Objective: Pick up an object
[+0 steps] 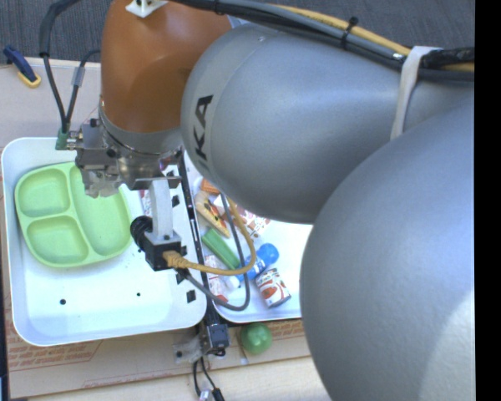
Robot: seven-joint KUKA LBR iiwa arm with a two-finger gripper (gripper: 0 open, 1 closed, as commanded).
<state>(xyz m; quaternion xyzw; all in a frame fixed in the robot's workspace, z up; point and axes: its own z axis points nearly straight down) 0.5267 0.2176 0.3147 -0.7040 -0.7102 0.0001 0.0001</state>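
Left bin [17,307] and right bin [296,257] on the worktop [33,353], seen from above. The arm [317,124] crosses the right bin and sets the claw [100,174] over the left one. The claw's body hides its tips, so it cannot be told whether it stands apart or together; nothing is seen held in it.

The likeliest target is the green tray [58,215], three-compartmented, lying flat towards the left bin's upper-left corner as viewed. The claw hangs above the tray's right rim, near its upper corner.

Judged handling: moulded plastic, light, stiff and smooth, not fragile. It looks too wide to span, and its flat floors offer no purchase. The best hold is probably a pinch across the raised outer rim or across a divider wall. A rim grip will let the tray tip as it lifts.

The right bin holds small clutter, among it a can [271,289] and a blue cap [267,253].
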